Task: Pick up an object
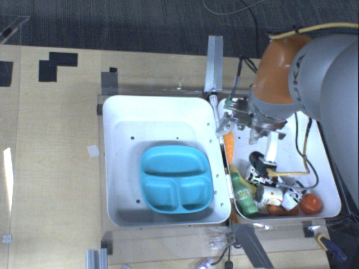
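While a blue tray (pixel 176 178) is lying in the left bin (pixel 120 122), the gripper (pixel 247 125) is hovering right of centre over the cluttered right bin (pixel 328 178), its grasp impossible to tell.

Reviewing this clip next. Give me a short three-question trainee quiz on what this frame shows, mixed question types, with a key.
1. True or false: the blue divided tray lies in the right bin.
2. Multiple choice: the gripper is over A) the left bin; B) the right bin, near its far left corner; C) the bench outside both bins.
3. Short answer: where in the right bin do the green bottle and the red tomato-like item lie?

Key
1. False: it lies in the left bin.
2. B
3. In the pile at the bin's near end, the bottle by the left wall, the red item toward the right corner.
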`<state>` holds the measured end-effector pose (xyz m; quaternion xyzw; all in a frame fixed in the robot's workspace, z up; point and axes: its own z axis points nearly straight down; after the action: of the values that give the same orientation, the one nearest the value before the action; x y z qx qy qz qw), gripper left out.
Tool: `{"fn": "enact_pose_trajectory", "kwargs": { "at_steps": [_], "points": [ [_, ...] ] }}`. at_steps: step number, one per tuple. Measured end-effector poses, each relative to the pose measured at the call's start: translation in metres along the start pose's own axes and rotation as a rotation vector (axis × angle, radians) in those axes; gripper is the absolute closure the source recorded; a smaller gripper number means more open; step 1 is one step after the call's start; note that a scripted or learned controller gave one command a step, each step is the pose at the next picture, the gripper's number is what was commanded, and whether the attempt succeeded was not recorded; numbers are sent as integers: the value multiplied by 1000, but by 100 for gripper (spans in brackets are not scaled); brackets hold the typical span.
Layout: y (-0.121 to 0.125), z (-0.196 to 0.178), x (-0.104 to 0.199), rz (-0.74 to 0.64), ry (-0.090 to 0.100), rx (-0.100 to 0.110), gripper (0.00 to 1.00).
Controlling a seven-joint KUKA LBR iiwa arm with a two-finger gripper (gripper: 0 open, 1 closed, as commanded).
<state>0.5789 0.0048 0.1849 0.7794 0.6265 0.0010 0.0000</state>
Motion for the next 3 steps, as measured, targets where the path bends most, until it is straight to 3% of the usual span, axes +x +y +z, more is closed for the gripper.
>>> {"fn": "enact_pose_trajectory", "kwargs": {
  "at_steps": [1,2,3],
  "points": [
    [2,-11,0,0,2,-5,100],
    [2,-11,0,1,2,-5,0],
    [3,-23,1,-2,4,-10,100]
  ]
}}
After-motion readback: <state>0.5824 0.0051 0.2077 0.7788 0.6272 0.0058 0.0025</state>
